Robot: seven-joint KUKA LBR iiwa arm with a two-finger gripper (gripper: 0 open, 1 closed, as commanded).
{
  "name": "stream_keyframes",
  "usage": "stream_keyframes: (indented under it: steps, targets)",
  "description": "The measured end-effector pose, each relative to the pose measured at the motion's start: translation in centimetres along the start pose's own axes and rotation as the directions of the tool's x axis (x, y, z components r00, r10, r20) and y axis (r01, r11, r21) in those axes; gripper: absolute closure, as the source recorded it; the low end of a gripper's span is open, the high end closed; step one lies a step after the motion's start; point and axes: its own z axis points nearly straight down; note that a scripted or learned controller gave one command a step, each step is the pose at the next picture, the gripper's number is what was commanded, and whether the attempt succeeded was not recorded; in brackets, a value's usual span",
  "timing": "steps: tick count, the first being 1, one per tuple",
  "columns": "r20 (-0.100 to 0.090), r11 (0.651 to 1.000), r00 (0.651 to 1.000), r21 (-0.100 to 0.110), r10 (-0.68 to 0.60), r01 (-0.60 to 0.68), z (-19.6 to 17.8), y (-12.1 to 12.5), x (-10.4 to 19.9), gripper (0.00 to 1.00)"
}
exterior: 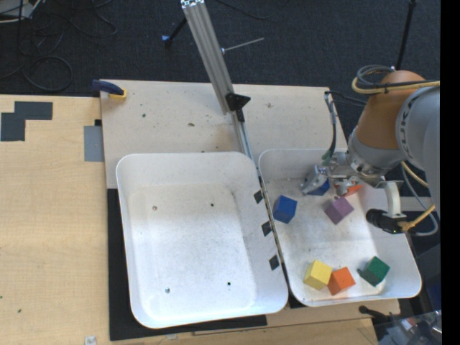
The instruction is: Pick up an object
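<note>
Bins are counted as two, white and shallow, set side by side on the bench (180, 121). The left bin (144, 192) is the larger, and its floor is seen as open room from rim to rim. The right bin (402, 282) is the more crowded. One grey arm (420, 128) with an orange band is seen reaching in from the right, over the far part of the right bin. Its gripper (327, 182) is lowered near the far wall; how wide the jaws stand cannot be told, and nothing is clearly seen between them. Five blocks are counted. A blue block (284, 209) is found near the left rim, and a purple block (338, 210) lies just beside the gripper. A yellow block (318, 274) and an orange block (341, 279) are touching at the near rim, with a green block (374, 270) close by. No writing can be read.
</note>
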Motion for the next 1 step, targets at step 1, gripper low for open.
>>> stream_keyframes:
  steps: [1]
  targets:
    - [-0.002,1.0,1.0,0.004,0.003,-0.003,-0.73,-0.09,-0.03,1.0]
